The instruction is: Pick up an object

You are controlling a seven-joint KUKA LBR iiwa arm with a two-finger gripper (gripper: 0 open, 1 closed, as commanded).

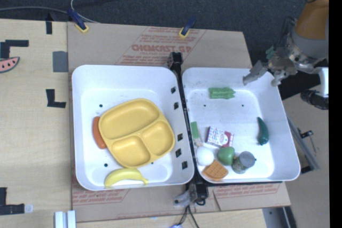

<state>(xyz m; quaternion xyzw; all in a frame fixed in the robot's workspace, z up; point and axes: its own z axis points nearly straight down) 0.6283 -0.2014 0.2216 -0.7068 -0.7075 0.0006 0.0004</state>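
camera view puts the gripper (265, 72) over the right bin's (283, 115) upper right rim, fingers apparently spread and holding nothing; a green bottle (221, 93) lies near it inside the bin.

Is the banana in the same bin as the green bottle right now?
No. The banana lies in the left bin below the yellow tray, while the green bottle lies in the right bin.
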